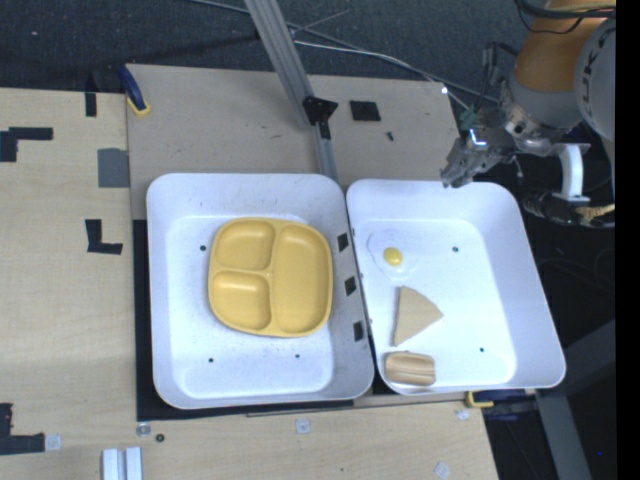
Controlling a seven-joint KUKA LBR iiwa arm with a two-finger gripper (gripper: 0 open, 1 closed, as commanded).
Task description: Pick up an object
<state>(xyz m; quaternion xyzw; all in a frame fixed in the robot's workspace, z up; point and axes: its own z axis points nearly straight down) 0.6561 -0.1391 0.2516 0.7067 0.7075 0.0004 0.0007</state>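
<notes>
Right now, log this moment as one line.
gripper: above right bin's far rim | holding: nothing seen | fried egg, wedge, bun: untouched

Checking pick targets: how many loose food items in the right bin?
3, all in the right bin's left half: fried egg toward the far side, tan wedge in the middle, bread roll at the near rim. None looks hidden.

- The arm (560, 48) is cut off by the top and right edges, so we see just its end part.
- The gripper (462, 166) is small and dark. We cannot tell how its tips stand.
- The grey pole (285, 58) runs out of the top edge.
- The bun (410, 369) sits partly over the right bin's (500, 268) rim, hiding a bit of it.
</notes>
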